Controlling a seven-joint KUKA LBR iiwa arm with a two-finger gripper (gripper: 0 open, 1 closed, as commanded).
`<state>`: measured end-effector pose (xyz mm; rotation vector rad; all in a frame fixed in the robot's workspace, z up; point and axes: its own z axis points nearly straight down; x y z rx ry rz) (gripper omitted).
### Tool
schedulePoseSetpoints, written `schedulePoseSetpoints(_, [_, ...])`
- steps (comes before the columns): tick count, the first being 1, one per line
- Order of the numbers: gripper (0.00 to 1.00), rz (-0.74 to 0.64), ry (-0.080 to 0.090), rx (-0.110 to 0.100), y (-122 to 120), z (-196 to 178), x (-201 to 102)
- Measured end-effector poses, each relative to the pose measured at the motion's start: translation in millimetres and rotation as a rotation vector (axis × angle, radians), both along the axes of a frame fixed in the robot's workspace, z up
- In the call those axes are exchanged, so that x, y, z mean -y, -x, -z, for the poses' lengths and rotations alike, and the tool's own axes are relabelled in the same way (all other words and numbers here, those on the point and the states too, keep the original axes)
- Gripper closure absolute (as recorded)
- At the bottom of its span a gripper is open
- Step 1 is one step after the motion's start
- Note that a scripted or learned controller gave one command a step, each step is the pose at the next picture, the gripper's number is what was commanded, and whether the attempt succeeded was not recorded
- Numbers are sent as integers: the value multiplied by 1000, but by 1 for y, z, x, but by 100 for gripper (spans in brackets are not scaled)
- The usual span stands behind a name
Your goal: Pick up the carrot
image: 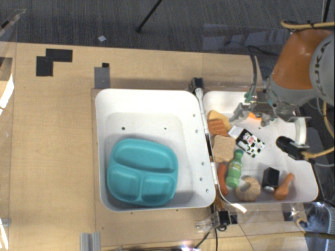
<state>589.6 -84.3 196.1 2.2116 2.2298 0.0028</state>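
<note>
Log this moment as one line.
phase: reach | hand: over right bin, far end | carrot: near corner, not held | teal tray: left bin

You have two white bins on the bench (pixel 52 156): a left bin (pixel 144 101) and a right bin (pixel 309 184). In the left you can count one teal divided tray (pixel 141 171). In the right you can count one green bottle (pixel 234 169), one carrot (pixel 283 185), one black-and-white spotted card (pixel 249 142), one small black box (pixel 270 179), and two bread-like pieces (pixel 218 123) (pixel 224 148).
</note>
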Motion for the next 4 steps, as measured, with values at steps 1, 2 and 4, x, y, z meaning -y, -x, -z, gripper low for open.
schedulePoseSetpoints(1, [0,-90,7,12,-67,-49,47])
schedulePoseSetpoints(2, [0,-393,6,9,-63,98,113])
schedulePoseSetpoints(4, [100,-111,-3,-13,-82,95,115])
